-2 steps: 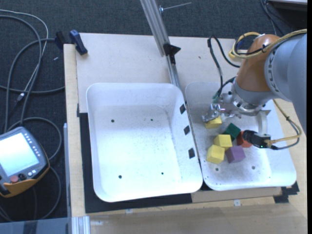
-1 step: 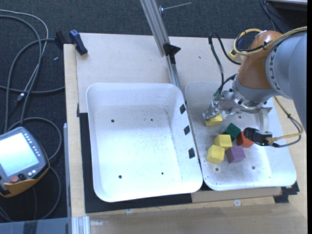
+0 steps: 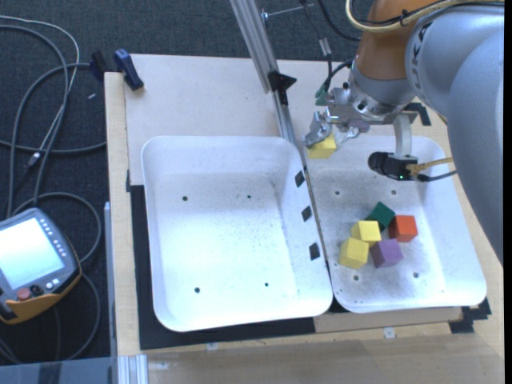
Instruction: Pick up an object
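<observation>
My gripper (image 3: 323,137) hangs over the far left corner of the right bin (image 3: 448,294), shut on a yellow block (image 3: 322,146) that sits between its fingers, lifted above the bin floor. Lower in the same bin lies a cluster of blocks: a green one (image 3: 382,214), an orange one (image 3: 404,228), a purple one (image 3: 387,252) and two yellow ones (image 3: 369,230) (image 3: 354,253).
The left bin (image 3: 160,174) lies beside the right one, sharing a raised middle wall with black clips (image 3: 306,213). A slanted metal pole (image 3: 256,38) crosses just left of the gripper. A black camera unit (image 3: 392,165) hangs under the wrist.
</observation>
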Motion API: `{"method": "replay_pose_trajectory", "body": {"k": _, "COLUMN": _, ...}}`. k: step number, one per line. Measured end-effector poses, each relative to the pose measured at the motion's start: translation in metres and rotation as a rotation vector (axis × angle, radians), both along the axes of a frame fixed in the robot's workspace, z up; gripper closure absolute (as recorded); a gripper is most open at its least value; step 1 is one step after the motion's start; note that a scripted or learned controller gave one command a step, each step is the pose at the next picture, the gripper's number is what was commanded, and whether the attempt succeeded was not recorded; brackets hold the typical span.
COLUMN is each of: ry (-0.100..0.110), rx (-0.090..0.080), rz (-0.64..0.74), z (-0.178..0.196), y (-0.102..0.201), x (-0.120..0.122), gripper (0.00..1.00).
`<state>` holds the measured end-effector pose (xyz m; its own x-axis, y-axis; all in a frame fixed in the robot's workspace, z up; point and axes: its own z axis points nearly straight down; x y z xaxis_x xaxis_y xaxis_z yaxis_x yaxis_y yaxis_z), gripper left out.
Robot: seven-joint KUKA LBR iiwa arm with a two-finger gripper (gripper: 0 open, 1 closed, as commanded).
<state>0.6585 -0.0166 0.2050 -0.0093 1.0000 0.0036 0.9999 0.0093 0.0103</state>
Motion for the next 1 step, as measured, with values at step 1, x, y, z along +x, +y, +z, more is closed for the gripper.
{"method": "replay_pose_trajectory", "body": {"k": 1, "ry": 0.01, "rx": -0.005, "rz": -0.006, "z": 0.0057, "y": -0.0057, "x": -0.0026, "gripper": 1.0}}
